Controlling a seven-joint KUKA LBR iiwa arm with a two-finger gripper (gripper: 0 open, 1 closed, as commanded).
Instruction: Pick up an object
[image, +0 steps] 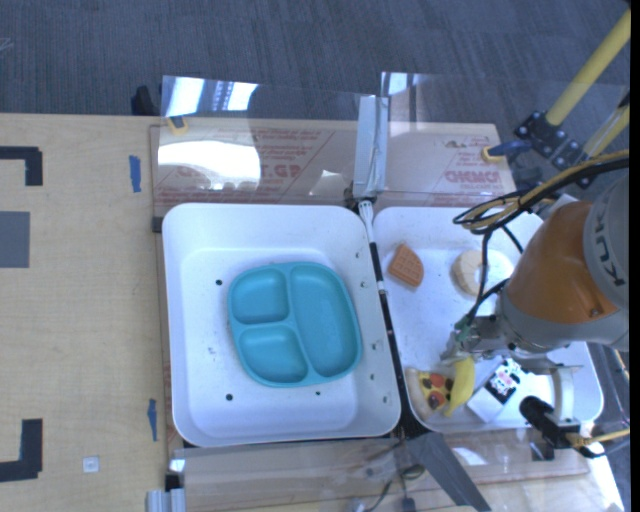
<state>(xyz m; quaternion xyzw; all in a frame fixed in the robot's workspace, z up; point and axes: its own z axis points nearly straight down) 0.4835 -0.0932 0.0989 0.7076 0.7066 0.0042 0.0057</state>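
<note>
A blue plate (294, 323) with three parts sits in the left bin (200, 250). In the right bin (430, 235) lie a brown cracker (405, 267), a pale round bun (468, 272) and a yellow banana (461, 385). The claw (468, 342) hangs low over the right bin, just above the banana. Both bins rest on a wooden counter (80, 300).

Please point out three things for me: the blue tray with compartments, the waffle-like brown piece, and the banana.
Blue tray (338, 318): camera view, floor of its long right compartment.
Waffle-like brown piece (405, 267): camera view, middle of its top face.
Banana (462, 384): camera view, middle of its yellow body.
</note>
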